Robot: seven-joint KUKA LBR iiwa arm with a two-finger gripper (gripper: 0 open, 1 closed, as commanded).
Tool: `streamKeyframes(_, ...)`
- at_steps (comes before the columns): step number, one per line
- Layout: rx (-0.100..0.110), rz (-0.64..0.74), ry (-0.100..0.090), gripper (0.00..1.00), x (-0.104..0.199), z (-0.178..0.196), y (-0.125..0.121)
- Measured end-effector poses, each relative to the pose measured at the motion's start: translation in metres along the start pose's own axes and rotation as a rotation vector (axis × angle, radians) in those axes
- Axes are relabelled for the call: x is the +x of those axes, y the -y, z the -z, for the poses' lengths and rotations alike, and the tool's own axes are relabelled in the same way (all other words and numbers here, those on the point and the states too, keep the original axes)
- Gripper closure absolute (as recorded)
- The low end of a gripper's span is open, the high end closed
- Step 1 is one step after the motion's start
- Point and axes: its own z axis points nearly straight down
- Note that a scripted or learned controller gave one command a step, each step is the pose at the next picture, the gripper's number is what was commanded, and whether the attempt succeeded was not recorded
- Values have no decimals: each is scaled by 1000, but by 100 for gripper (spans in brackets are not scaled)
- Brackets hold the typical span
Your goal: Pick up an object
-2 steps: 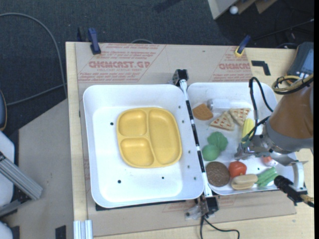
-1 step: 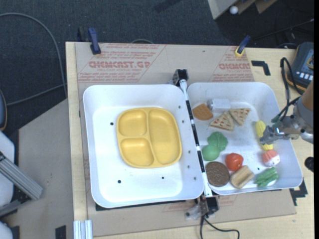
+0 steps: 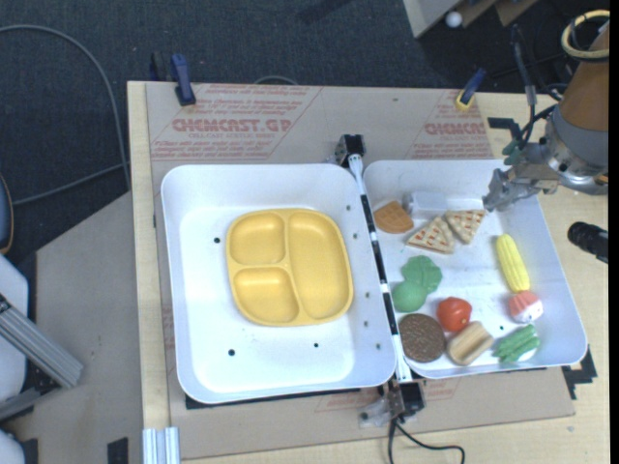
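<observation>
Hovering just right of the sandwich triangle point(image 3: 465, 224), the gripper point(image 3: 499, 195) shows unreadable jaws, nothing visibly held.

Dark carpet floor point(image 3: 68, 114) w/ grey cable point(image 3: 100, 66), cardboard-topped bench point(image 3: 290, 124), blue clamps point(image 3: 181, 77).

We see a yellow divided plate point(image 3: 288, 265) in the left bin point(image 3: 184, 288), and two blue clamps point(image 3: 181, 78) on the surface point(image 3: 290, 124).

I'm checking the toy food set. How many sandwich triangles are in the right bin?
2. One sandwich triangle lies in the middle of the right bin, just right of the orange cookie. The other triangle touches it on the right, near the gripper. None looks hidden.
</observation>
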Motion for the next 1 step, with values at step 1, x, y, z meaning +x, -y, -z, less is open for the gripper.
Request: streamKeyframes(1, 1, 0, 0, 100, 49, -33, -31)
